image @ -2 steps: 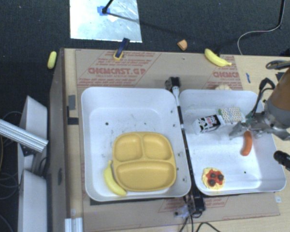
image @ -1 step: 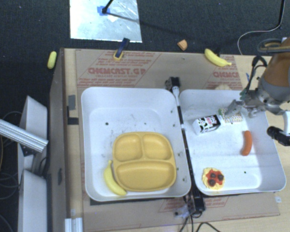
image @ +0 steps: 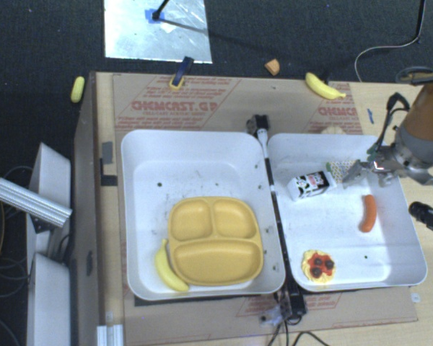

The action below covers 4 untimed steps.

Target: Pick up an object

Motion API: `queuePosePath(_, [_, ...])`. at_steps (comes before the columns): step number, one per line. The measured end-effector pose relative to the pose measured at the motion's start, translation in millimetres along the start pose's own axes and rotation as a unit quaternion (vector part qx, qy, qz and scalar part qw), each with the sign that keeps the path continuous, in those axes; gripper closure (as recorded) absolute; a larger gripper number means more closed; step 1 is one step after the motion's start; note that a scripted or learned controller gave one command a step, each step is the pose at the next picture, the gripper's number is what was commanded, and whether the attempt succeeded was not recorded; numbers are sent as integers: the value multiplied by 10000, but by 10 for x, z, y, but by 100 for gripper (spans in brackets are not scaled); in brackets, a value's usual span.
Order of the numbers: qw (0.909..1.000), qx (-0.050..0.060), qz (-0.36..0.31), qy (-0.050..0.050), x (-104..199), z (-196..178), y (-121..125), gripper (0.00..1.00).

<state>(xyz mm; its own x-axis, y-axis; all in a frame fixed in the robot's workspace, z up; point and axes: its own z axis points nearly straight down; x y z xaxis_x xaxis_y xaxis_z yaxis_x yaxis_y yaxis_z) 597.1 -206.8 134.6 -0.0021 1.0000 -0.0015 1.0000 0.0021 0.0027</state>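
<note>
The right bin (image: 404, 265) holds a black-and-white carton (image: 308, 184) lying on its side near the divider. An orange sausage (image: 367, 213) sits toward the right wall and a small toy pizza (image: 318, 264) lies at the front. A grey speckled piece (image: 339, 169) lies by the back wall. My gripper (image: 368, 174) hangs low over the back right of this bin. It is just right of the speckled piece and above the sausage, and nothing shows in its grasp.
The left bin (image: 141, 193) holds a yellow divided plate (image: 215, 240) with a banana (image: 167, 269) against its left edge. On the bench behind the bins lie another banana (image: 323, 86), an orange bit (image: 273, 66) and a small yellow piece (image: 77, 89).
</note>
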Motion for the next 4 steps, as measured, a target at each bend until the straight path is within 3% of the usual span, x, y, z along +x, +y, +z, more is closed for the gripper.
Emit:
queuePosePath(2, [10000,6,5,1,0,499,-271,0])
queuePosePath(3, [10000,-9,-2,-1,0,391,-260,100])
queuePosePath(4, [10000,6,-6,10,458,501,-239,100])
